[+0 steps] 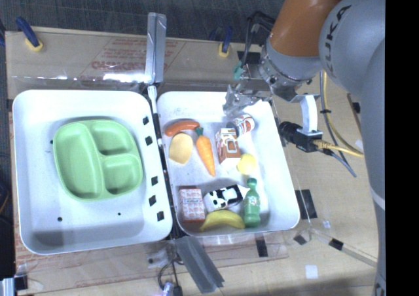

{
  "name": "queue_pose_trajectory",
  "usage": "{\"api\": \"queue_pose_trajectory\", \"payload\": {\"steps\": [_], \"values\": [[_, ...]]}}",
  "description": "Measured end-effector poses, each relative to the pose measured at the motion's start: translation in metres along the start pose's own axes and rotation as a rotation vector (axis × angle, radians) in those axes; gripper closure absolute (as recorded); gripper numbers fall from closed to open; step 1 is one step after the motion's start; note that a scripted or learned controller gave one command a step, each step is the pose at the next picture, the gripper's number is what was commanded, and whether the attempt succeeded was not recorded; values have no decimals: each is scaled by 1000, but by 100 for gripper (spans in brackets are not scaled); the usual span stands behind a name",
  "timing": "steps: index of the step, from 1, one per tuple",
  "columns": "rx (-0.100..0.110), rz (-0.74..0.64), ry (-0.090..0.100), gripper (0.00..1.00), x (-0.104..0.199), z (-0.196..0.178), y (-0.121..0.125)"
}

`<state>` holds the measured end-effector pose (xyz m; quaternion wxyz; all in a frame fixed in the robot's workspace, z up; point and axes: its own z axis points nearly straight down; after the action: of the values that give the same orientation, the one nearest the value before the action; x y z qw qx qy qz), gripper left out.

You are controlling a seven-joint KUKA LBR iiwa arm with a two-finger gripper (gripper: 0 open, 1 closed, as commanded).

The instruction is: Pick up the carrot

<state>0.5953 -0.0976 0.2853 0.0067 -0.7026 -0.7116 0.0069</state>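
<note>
1. Centrally, carrot [205,151] lies in the right bin [283,183], between a yellow fruit [181,148] and a small carton [228,145]
2. Gripper [237,100] hovers over the bin's upper edge, apart from the carrot; finger state cannot be told

Overhead, slanted, over both bins [19,157]
</note>
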Motion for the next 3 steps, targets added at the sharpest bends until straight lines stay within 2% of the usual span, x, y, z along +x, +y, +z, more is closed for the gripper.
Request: {"api": "queue_pose_trajectory", "payload": {"steps": [1,2,3], "values": [[0,0,0,0,0,0,0],[-9,-94,0,0,-21,79,-23],[-8,-196,0,0,-5,172,-11]]}}
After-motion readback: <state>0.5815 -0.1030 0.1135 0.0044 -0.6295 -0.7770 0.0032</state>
